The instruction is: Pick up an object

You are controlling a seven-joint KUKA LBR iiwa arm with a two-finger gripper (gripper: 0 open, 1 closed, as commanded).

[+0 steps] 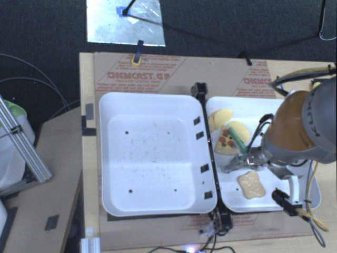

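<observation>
The right bin (247, 105) holds several toys. Two pale yellow pieces (221, 117) lie near its back left. A pizza slice (226, 141) with red dots sits just below them, and a green stick (238, 138) rests across it. A tan bread slice (251, 185) lies near the front. My gripper (235, 164) hangs low over the bin floor, between the pizza slice and the bread slice, close to the bin's left wall. The grey arm with its orange band (295, 128) covers the right part of this bin. Nothing shows in the gripper's grasp.
The left bin (152, 152) stands beside the right one, with a black clipped divider (206, 141) between them. Both rest on a cardboard sheet (174, 73). A shiny metal plate (125, 13) lies behind the bench. Aluminium framing (21, 141) stands at the far left.
</observation>
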